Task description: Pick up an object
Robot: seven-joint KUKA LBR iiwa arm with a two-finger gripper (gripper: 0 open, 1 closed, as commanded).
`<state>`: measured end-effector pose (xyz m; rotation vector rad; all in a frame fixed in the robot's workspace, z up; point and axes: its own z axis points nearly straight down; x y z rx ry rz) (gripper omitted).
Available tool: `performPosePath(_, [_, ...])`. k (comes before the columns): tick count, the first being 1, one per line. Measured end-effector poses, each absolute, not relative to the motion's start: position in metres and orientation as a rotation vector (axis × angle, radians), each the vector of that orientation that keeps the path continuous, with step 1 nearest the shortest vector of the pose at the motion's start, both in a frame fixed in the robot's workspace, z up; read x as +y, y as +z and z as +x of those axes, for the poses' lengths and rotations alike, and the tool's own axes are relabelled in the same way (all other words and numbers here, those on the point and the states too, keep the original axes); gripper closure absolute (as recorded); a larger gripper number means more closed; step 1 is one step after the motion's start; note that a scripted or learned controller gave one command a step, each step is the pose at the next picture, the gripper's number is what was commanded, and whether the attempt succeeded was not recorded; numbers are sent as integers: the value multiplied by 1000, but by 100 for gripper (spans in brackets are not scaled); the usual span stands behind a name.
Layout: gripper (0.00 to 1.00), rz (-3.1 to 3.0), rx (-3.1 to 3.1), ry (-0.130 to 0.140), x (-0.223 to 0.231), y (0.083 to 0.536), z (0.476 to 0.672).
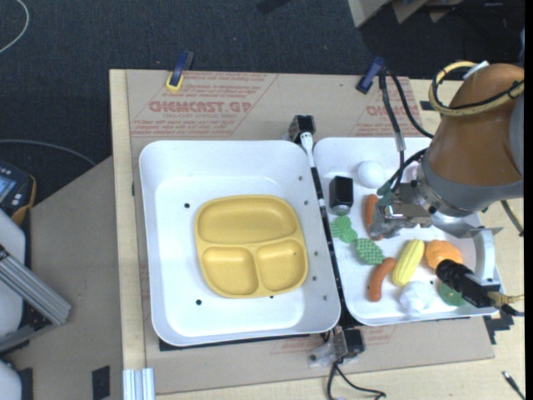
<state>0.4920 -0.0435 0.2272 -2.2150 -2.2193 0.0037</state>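
Note:
My gripper hangs low over the middle of the right bin, with the arm reaching in from the right. Directly to its left lies an orange carrot. Below it are a green knobbly piece and a yellow corn cob. A green leafy piece, a black block and a white egg lie further left and up. A red sausage lies near the bin's front. Nothing shows between the gripper's parts.
The left bin holds a yellow divided plate. At the right bin's front right are an orange fruit, a white lump and a green piece. The arm's body covers the bin's right part.

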Motion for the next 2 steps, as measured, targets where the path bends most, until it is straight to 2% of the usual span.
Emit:
performPosePath(1, [100, -2215, -2221, 3, -20, 214, 484])
performPosePath(2, [100, -2224, -2225, -4, -24, 236, 486])
